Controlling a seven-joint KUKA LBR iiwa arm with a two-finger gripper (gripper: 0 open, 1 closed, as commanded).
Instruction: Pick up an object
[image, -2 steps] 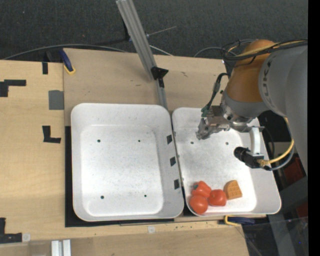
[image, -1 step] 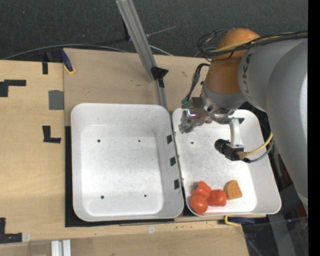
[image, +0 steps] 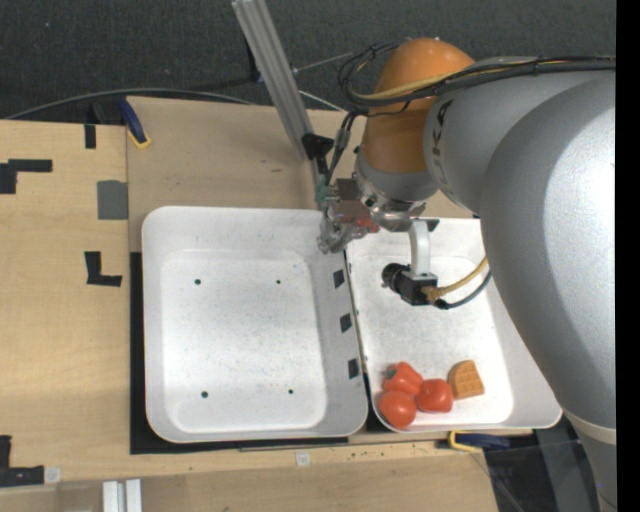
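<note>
We see the arm (image: 520, 170) coming in from the right, the grey body filling most of that side and the orange band (image: 410, 95) sitting above the wrist near the top centre.

The gripper (image: 335, 235) is at the top edge of the seam between the two bins, low against the rim where the left bin (image: 160, 300) meets the right bin (image: 500, 400). The tool is too small and cluttered here; we can't tell whether it is wide or narrow, and we see nothing in it.

A black cylindrical part with a yellowish cable (image: 415, 283) hangs off the wrist over the upper part of the right bin.

Candidate objects are all in the right bin, bunched at its near edge:
- red pieces (image: 412, 393), three rounded lumps touching each other, near the bin's near-left corner
- small orange block (image: 465, 380), just beside the red pieces on their right

Both are well apart from the gripper, which sits at the far end of the same bin.

The left bin shows a speckled white floor with four dark dots.

A slanted metal bar (image: 280, 80) runs from the top of the view down towards the gripper area. The bench (image: 60, 250) is tan board with black tape marks on the left.
</note>
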